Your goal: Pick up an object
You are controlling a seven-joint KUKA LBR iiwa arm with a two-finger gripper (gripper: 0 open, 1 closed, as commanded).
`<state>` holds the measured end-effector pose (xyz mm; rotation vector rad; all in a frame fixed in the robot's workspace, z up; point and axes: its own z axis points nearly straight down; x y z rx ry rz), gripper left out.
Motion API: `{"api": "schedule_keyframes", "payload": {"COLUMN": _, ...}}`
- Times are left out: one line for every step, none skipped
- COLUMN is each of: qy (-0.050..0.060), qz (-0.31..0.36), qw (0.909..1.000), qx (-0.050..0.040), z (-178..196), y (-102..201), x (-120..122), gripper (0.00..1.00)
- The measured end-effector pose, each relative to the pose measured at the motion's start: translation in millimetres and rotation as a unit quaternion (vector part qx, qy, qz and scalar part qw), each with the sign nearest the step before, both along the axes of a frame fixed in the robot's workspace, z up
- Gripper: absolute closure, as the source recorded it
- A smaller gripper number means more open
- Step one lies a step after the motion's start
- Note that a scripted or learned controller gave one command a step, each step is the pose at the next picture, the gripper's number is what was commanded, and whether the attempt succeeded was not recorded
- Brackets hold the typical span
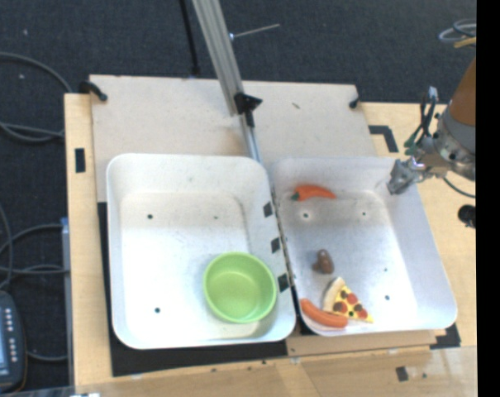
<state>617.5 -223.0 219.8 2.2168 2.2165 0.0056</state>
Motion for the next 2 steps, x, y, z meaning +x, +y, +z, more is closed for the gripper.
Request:
{"api": "schedule_keyframes", "payload": {"qy": 0.002, "qz": 0.001, "qw": 1.0, "qx": 0.0013, "z": 5.5, "y": 0.2, "x": 1.1, "gripper": 1.0}}
{"api": "schedule_keyframes", "payload": {"qy": 0.003, "qz": 0.004, "qw": 1.0, "qx": 0.0015, "z": 0.9, "y": 53.8, "x": 2.5, "gripper": 1.0}}
